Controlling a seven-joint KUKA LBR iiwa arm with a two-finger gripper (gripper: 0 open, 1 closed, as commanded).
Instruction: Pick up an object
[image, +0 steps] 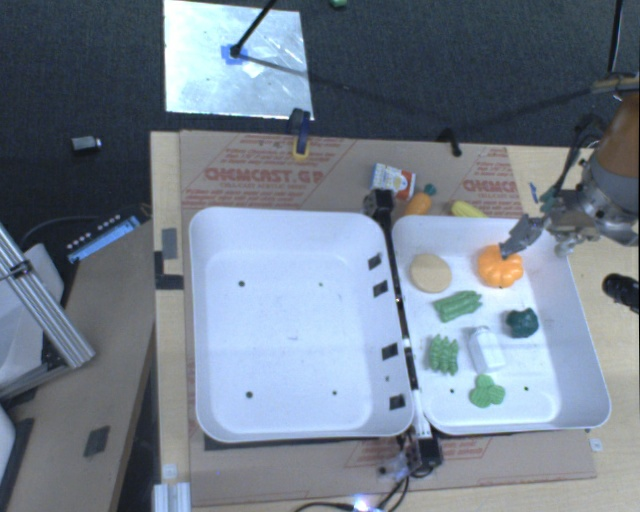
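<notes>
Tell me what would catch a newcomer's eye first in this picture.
Probably the bright orange pumpkin toy near the top of the right bin, with the claw right over it. Next, the cluster of green toy vegetables below it, beside a left bin showing only bare white floor.

- You could read "CHEMCAST GP" in red on the brown board (262, 165) under the bins, printed again near its right end.

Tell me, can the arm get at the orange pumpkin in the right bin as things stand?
Probably yes: the gripper hangs right at the orange pumpkin from above, and nothing lies over it.
</notes>
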